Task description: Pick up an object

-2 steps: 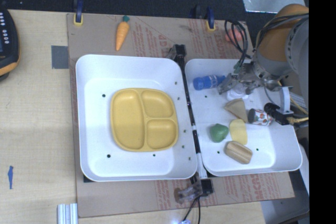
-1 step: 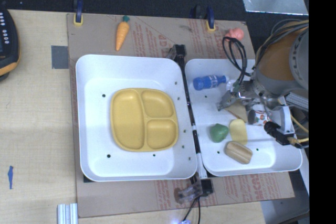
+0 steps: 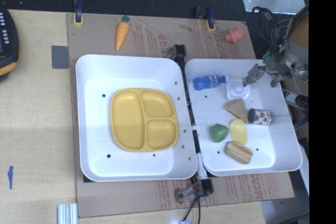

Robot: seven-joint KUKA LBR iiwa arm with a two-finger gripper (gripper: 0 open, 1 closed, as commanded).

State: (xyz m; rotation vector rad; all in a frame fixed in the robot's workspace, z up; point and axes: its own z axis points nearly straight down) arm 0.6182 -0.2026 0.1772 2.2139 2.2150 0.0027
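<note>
The right bin [image 3: 283, 157] holds a blue bottle [image 3: 209, 82], a white crumpled piece [image 3: 236, 92], a tan wedge [image 3: 237, 109], a small dark can [image 3: 260, 116], a green lump [image 3: 219, 132], a yellow block [image 3: 238, 131] and a brown bread roll [image 3: 238, 152]. My gripper [image 3: 264, 76] hangs over the bin's far right corner, just right of the white piece. Its fingers [image 3: 252, 75] are spread open with nothing between them.
The left bin [image 3: 94, 162] holds a yellow divided plate [image 3: 144, 118]. On the board behind the bins lie a toy carrot [image 3: 122, 33] and a pink object [image 3: 234, 35]. A black device [image 3: 8, 42] sits at the far left edge.
</note>
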